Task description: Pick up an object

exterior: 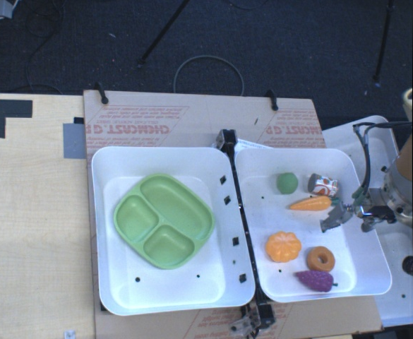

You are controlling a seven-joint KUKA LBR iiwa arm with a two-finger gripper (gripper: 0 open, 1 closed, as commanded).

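Nearest you, at the near edge of the right bin [372, 288], lies a small purple toy [314, 280] that looks like a bunch of grapes or an eggplant, bumpy and dark. Just past it sits a brown ring like a doughnut [321, 259], and to its left a round orange toy [283, 246] like a little pumpkin. Farther back you see an orange carrot [310, 204] lying on its side, with a green ball [286, 183] far-left of it and a small red and white can [322, 186] just behind its right end. The hand [340, 216] hangs over the right side of this bin, just right of the carrot's tip. It has nothing in it. You cannot tell from here how wide it is open, because it is dark and small. I think you are at the reaching step, not yet at the grab. The carrot is the closest thing, so it looks like the pick. It is long, thin and smooth, so it may roll or slip. Next you would need to come down over its middle and close across its thin side. The left bin [107, 260] holds a green plate [164, 219] with three parts. Both bins sit on the table [30, 246].
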